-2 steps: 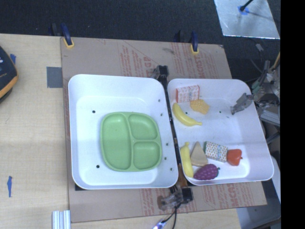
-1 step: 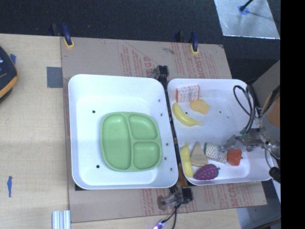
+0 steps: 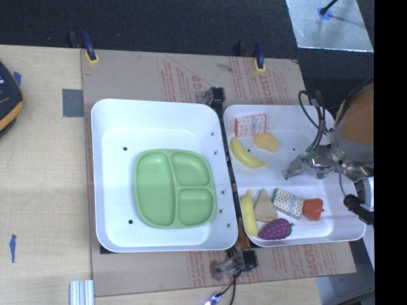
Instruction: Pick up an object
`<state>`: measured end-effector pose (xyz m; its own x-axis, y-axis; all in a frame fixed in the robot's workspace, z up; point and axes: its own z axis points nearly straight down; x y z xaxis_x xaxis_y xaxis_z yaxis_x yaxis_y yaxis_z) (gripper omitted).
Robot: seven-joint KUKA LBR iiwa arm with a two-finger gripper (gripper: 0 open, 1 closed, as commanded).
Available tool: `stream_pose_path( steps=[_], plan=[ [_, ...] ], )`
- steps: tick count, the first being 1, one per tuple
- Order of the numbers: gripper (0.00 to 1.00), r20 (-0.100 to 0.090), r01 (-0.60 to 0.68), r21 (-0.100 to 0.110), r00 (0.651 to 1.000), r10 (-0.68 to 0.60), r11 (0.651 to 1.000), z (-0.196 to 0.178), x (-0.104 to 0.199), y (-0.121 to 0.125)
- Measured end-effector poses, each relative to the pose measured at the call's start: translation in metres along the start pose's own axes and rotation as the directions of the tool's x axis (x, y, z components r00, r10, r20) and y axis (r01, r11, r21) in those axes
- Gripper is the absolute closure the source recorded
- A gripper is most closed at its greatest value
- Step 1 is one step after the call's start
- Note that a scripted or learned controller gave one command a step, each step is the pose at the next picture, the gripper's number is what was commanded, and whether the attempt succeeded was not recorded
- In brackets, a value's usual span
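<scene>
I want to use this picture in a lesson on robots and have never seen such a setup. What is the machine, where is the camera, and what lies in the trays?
The camera looks down at a slant on a bench. The grey and orange robot arm reaches in from the right; its gripper hangs over the right bin with nothing between its fingers. That bin holds toy food: two bananas, a red and white carton, purple grapes and a red piece. The left bin holds a green divided plate.
</scene>
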<state>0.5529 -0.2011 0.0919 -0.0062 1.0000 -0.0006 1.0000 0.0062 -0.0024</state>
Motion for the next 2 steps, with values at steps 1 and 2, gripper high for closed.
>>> stream_pose_path(
  steps=[1,2],
  plan=[
    [0.0,-0.001,0.0,-0.001,1.0,0.0,1.0,-0.001,0.069,0.07],
    [0.0,-0.001,-0.001,0.0,1.0,0.001,1.0,-0.001,0.089,0.104]
  ],
)
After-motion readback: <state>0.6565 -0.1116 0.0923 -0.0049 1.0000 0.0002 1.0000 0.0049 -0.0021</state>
